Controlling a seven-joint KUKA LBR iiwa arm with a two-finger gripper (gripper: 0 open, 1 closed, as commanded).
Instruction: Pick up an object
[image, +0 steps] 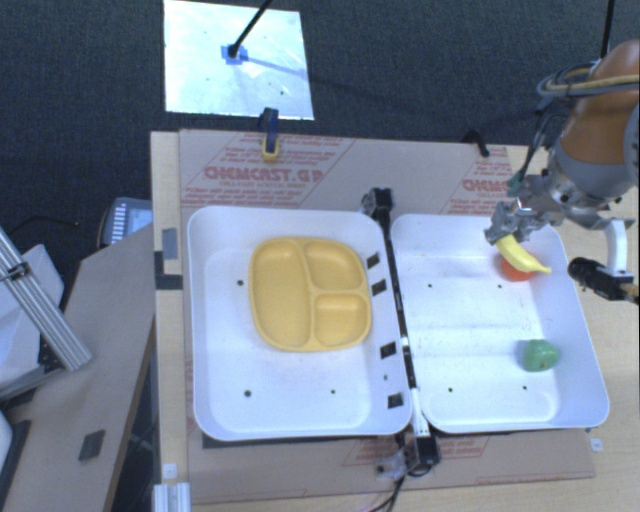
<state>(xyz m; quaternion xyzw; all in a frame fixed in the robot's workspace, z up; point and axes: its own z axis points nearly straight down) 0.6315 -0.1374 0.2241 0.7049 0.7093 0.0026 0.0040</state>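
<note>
Now my gripper (512, 232) sits at the banana (525, 255) in the upper right, I cannot tell its grip, so I should lift slowly above the right bin (480, 410).

I have one fixed camera above the tabletop (120, 300), looking down at a slant from the near side. It sits far enough back to frame both white bins: the left bin (215, 400), the right bin (570, 400), plus dark floor beyond. The arm (600, 130) enters from the right.
</note>
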